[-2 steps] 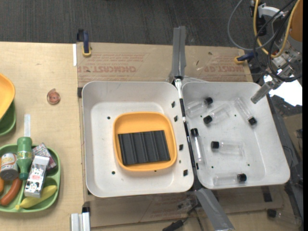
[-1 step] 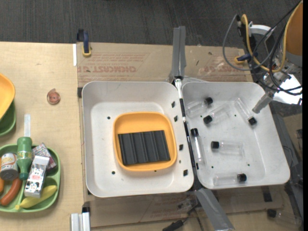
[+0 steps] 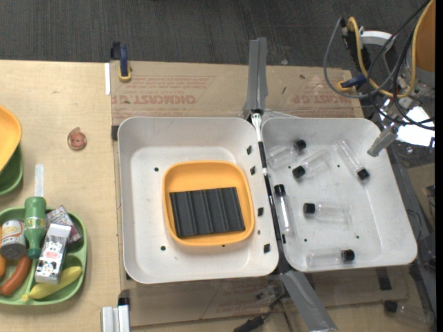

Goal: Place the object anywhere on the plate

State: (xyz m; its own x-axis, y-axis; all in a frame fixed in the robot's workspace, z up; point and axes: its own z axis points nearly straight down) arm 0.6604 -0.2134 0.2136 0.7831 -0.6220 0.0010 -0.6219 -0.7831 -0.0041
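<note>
At the centre of the left white bin (image 3: pixel 138 185), a black ribbed block (image 3: pixel 208 211) lies flat on an orange plate (image 3: pixel 208 169). The block sits wholly within the plate rim, with its ribs running front to back. The plate rests on the bin floor, clear of all four bin walls. The right white bin (image 3: pixel 387 237) adjoins the left one along a shared centre edge and contains several clear vials with black caps (image 3: pixel 325 213), scattered on their sides and mostly apart from one another. One vial lies against the centre edge. The gripper (image 3: pixel 381 142) appears as a grey slanted part at the upper right rim of the right bin, well apart from the block and plate. Whether it is released or clenched cannot be determined, and nothing is visible in its grasp. A bundle of cables (image 3: pixel 367 61) hangs behind it. Both bins stand on a cardboard sheet (image 3: pixel 180 92) laid over the worktop (image 3: pixel 69 102). On the left side of the worktop are a green tray (image 3: pixel 82 254) loaded with toy food, a yellow bowl (image 3: pixel 7 140) at the edge of the view, and a small pink disc (image 3: pixel 77 139).
</note>
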